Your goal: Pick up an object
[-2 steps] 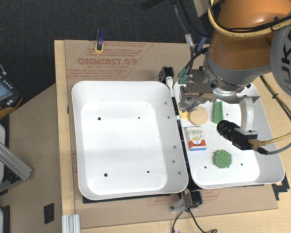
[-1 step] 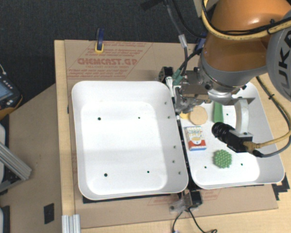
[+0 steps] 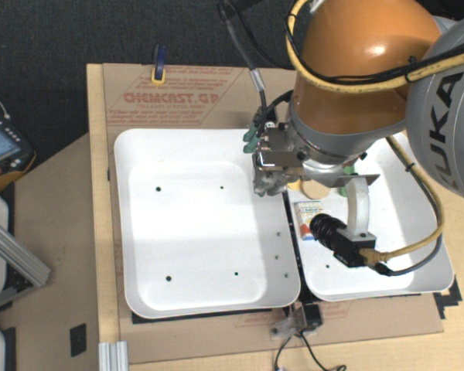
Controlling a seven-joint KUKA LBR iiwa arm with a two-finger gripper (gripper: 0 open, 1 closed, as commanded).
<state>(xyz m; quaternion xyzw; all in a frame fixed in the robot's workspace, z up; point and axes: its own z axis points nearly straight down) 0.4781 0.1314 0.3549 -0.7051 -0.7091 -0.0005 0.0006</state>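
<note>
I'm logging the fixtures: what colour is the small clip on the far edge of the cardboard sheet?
Blue; the clip shows best in the camera view.

The gripper (image 3: 267, 181) is seen low over the inner edge of the left bin (image 3: 185, 230), beside the seam with the right bin (image 3: 417, 269). A tan disc (image 3: 315, 188) is found just to its view-right, partly covered by the wrist. A printed packet (image 3: 305, 209) is laid just below the disc.
</note>
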